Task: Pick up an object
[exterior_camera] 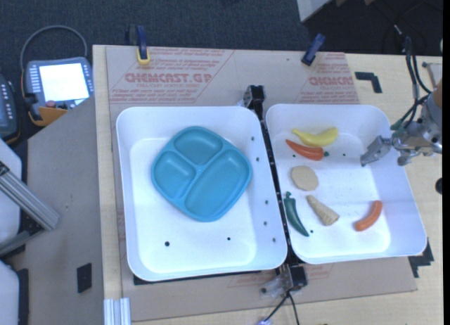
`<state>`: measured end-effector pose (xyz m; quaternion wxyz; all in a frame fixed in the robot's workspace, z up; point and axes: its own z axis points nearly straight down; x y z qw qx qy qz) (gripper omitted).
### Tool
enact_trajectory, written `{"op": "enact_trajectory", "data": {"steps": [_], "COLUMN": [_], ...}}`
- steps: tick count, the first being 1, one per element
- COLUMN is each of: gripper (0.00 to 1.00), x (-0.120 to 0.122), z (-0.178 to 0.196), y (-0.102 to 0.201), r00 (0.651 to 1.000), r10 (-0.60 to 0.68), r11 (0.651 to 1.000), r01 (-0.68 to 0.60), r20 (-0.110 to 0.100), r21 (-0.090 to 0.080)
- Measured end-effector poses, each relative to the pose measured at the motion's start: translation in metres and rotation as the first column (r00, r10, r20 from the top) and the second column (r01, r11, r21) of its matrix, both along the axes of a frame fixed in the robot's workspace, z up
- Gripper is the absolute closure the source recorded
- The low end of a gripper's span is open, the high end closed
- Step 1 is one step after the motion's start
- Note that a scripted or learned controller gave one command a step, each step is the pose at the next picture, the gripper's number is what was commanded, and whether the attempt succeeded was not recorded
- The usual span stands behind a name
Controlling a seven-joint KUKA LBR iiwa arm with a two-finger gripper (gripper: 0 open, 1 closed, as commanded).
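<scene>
Grey pincer (370, 153) hangs over the right bin (401, 243) (grip state unclear); banana (316, 136) and sausage (368, 216) lie near it.

grey metal gripper (377, 152) | beside it, left: yellow banana (316, 136), red pepper (305, 150), tan cookie (304, 178) | below-left: green pepper (294, 214), beige cone (323, 210) | just below: orange sausage (368, 216) | far left: blue divided plate (202, 173) | white bins (133, 197)

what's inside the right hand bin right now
Inside the right bin: a banana, red chili, tan round cookie, green pepper, cone and sausage. The gripper covers some floor.
</scene>
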<state>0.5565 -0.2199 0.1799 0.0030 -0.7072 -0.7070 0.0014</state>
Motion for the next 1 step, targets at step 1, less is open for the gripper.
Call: {"op": "enact_trajectory", "data": {"steps": [1], "gripper": [0.00], "x": [0.0053], "z": [-0.0452], "y": [0.0007], "r00": [1.000], "r10": [0.001], "r11": [1.000], "r01": [-0.001], "r20": [0.000], "r21": [0.001]}}
